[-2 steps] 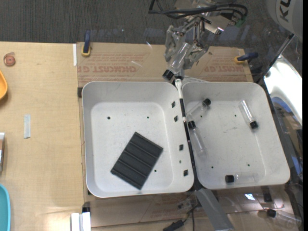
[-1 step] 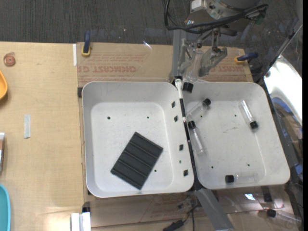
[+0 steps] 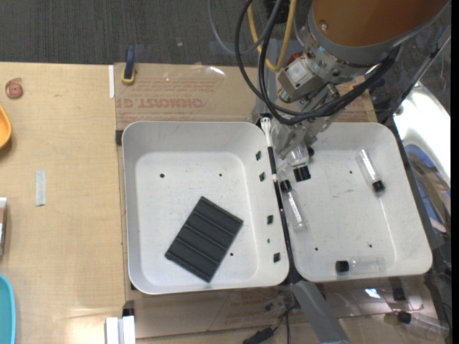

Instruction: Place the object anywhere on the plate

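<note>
dark ribbed plate [image 3: 205,238] in left bin [image 3: 143,145], clear of its walls

The arm [image 3: 373,13] ran off the top edge, only its orange band and wrist visible. Cables and the wrist covered most of the gripper [image 3: 295,165], so its fingers could not be made out. An orange dish [image 3: 3,129] and a blue thing [image 3: 6,310] were cut by the left edge.

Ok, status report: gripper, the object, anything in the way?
Gripper low over right bin, left edge. Clear tubes lying beneath. Dark ridged plate in left bin, unobstructed.
</note>
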